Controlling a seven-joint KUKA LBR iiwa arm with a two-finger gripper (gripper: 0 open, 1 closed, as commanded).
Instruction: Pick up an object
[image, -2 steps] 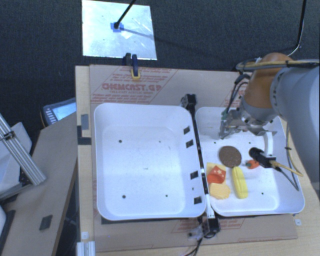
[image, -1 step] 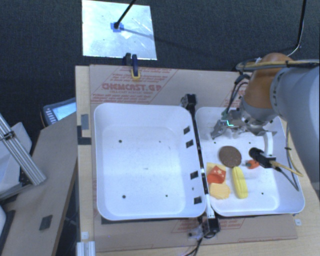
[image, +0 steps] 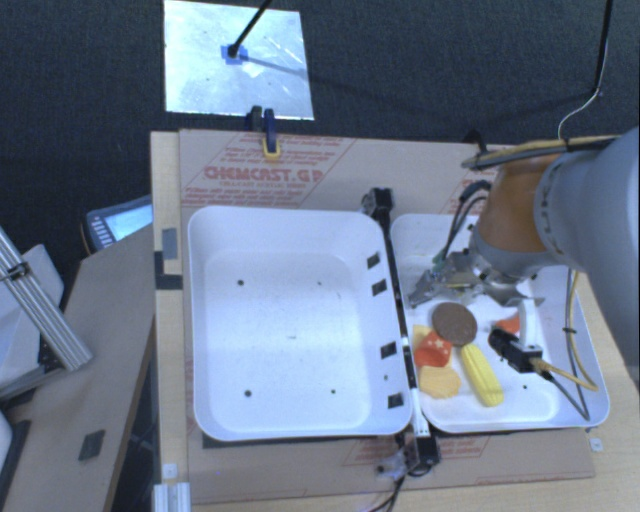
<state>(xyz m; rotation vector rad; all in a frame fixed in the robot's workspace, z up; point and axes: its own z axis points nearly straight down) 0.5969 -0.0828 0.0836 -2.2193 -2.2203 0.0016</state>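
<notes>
Desk (image: 165, 330): pale wood, carrying a cardboard sheet (image: 300, 165) with red print, and on that two white bins side by side.
Left bin (image: 290, 330): shallow, white, a few dark dots on the floor.
Right bin (image: 575, 400): shallow, white, pressed against the left bin along a seam with black clips; holds all the small things.
Arm (image: 590, 200): grey, with an orange band (image: 510, 205) above the wrist, reaching in from the right over the far half of the right bin.
Hand (image: 428, 288): low over the far left part of the right bin, near the seam, tip pointing left, just beyond the brown disc.
Hand's grip: cannot be told, neither how far open nor whether anything sits in it (the metal parts run together at this slant).
Brown disc (image: 455, 323): round and flat on the bin floor, nearest thing to the hand.
Red piece (image: 433, 350): at the disc's lower left edge, close to the seam-side wall.
Yellow lump (image: 440, 380): just nearer than the red piece, touching it.
Corn cob (image: 482, 375): yellow, lying at a slant just right of the lump, below the disc.
Orange piece (image: 510, 323): small, right of the disc, partly hidden by the robot's gear.
Clamp (image: 268, 135): yellow and black, at the far edge of the cardboard.
Silver sheet (image: 235, 60): flat on dark carpet beyond the desk.
</notes>
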